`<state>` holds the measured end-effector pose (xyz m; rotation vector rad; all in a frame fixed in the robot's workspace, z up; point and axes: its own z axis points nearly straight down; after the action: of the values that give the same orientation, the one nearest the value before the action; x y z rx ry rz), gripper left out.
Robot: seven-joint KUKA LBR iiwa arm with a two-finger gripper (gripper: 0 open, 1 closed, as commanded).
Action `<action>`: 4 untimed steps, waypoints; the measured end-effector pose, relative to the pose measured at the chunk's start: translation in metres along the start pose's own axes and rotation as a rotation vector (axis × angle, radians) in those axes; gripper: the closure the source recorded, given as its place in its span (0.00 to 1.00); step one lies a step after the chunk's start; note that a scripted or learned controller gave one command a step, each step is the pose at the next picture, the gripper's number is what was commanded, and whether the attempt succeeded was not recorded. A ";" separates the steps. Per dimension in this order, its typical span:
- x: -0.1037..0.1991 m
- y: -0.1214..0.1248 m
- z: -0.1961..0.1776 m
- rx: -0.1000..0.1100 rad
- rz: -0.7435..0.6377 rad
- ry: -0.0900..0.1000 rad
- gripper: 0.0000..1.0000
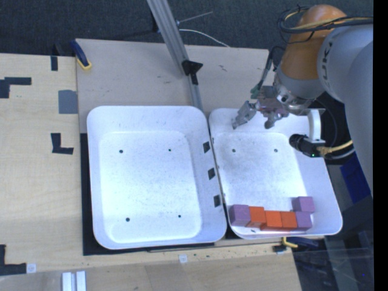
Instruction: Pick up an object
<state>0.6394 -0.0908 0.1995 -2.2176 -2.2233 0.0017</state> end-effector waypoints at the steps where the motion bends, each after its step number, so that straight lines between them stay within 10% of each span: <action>1: -0.047 -0.074 0.000 0.004 0.008 -0.003 0.00; 2: -0.031 -0.008 -0.104 -0.012 -0.002 -0.002 0.00; 3: -0.044 -0.137 -0.093 0.003 0.005 0.000 0.00; 4: -0.048 -0.079 -0.124 -0.007 -0.001 -0.002 0.00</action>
<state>0.5608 -0.1386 0.3241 -2.2211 -2.2283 -0.0035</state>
